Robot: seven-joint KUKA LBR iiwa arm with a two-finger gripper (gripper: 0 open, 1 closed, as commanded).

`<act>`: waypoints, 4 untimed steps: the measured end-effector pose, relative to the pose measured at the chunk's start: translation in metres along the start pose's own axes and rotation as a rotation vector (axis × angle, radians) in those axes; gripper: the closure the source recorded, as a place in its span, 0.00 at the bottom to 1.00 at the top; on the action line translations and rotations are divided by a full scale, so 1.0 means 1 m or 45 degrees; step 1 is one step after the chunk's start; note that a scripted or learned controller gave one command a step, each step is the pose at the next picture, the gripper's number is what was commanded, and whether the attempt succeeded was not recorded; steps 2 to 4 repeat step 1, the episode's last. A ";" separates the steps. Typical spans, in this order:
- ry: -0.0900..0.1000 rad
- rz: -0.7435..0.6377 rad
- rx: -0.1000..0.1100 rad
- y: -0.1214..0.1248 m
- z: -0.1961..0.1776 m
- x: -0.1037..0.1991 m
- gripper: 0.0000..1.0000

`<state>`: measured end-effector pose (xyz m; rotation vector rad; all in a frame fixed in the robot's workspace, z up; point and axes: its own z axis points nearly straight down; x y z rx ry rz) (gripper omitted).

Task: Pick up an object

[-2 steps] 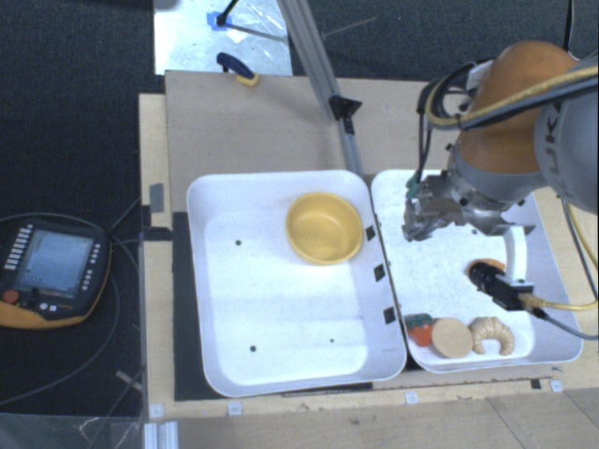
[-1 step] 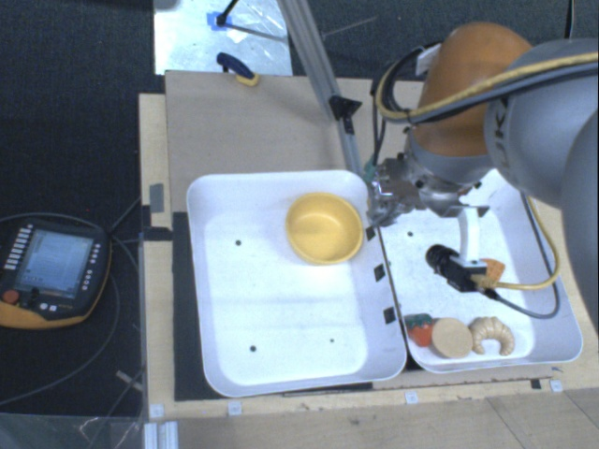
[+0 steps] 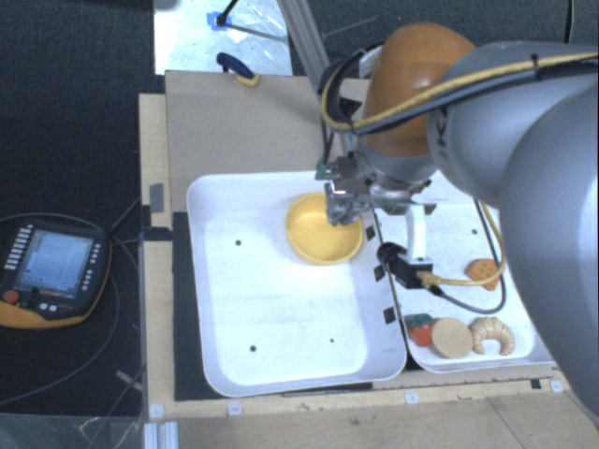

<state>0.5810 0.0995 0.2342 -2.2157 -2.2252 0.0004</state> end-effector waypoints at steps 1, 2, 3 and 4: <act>-0.001 0.004 -0.002 0.000 -0.001 -0.002 0.00; -0.001 0.004 -0.002 0.000 -0.001 -0.002 0.00; -0.001 0.004 -0.002 0.000 -0.001 -0.002 0.00; -0.001 0.004 -0.002 0.000 -0.001 -0.002 0.00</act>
